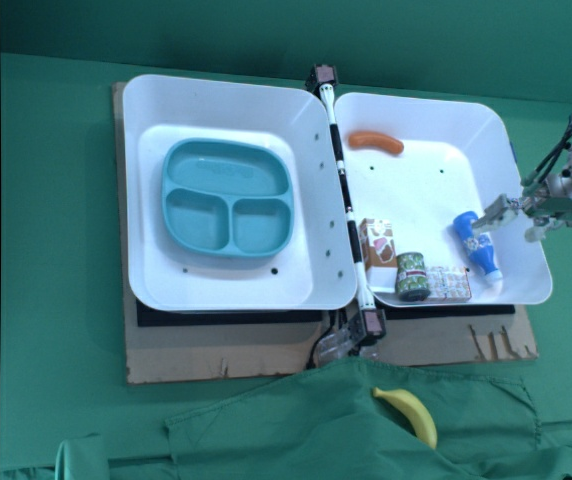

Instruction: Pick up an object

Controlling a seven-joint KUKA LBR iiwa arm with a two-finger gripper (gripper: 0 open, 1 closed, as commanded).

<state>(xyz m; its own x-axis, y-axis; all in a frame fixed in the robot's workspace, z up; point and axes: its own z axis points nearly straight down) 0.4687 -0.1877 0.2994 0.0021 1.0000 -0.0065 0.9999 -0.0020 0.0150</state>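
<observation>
Approach phase, nothing picked yet. Gripper (pixel 514 214) hangs at the right bin's (pixel 421 178) right rim, fingers spread, nothing betw. them, just beside the blue bottle (pixel 478 247). My guess that's the target: it lies near the bin wall, so next move needs a drop over its body w/ jaws straddling. Tight by the rim; open floor toward the sausage (pixel 376 142). Carton (pixel 377 243), can (pixel 412 275) crowd the front edge.
</observation>
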